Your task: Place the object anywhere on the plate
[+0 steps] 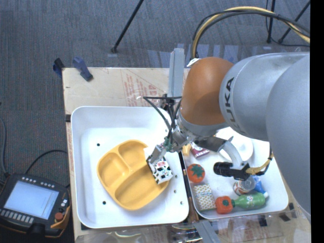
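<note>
The cow-patterned carton (162,172) lies tilted, its long axis running on a diagonal from the upper left, where the gripper (156,158) meets it, down toward the lower right. It sits at the right edge of the yellow divided plate (121,178), over the rim nearest the wall between the two bins. Whether the gripper is apart or clamped on the carton cannot be told from this angle.

The plate rests in the left white bin (86,135); the right bin (277,182) holds several toy foods, among them a green bottle (250,201). Both bins stand on a pale board bench (116,85) over grey carpet (50,24). A teach pendant (30,199) lies on the floor at the lower left.

The carton is a small white box with black patches.
</note>
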Controlling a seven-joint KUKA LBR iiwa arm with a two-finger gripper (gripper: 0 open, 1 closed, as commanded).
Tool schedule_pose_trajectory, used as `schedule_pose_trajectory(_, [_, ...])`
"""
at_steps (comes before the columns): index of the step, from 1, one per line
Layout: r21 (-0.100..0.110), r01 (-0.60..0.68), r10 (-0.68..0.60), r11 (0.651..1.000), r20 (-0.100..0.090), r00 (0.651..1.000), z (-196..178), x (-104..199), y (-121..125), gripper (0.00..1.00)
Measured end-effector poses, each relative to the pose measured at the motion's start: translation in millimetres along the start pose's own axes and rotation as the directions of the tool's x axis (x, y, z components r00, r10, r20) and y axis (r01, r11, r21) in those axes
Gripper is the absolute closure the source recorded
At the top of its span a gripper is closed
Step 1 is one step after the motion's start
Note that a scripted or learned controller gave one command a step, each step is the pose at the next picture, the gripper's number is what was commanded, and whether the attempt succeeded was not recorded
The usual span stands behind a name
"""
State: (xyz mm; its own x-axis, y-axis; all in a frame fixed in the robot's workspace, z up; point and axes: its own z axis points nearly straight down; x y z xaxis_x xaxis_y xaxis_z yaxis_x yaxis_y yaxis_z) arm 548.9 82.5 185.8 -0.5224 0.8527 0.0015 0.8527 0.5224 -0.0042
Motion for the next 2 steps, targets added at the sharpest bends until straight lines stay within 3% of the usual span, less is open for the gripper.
schedule_pose_trajectory(1, [-0.003, 0.099, -0.099, 0.995, 0.002, 0.995, -42.8, -30.8, -58.1, 0.00])
schedule_pose_trajectory(2, [0.000, 0.100, -0.100, 0.995, 0.000, 0.995, -41.4, -30.3, -58.4, 0.00])
